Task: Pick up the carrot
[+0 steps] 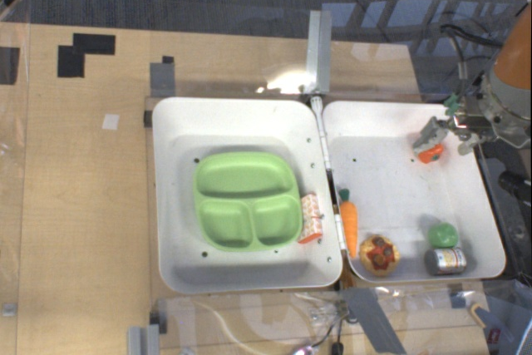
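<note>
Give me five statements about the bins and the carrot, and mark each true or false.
1. The carrot lies in the right bin, against its left wall. True.
2. The green tray sits in the right bin. False: it is in the left bin.
3. The claw is touching the carrot. False: it hangs near the right bin's far right corner, apart from the carrot.
4. A metal can lies near the right bin's front right corner. True.
5. A green ball rests on the green tray. False: it sits beside the can.
</note>
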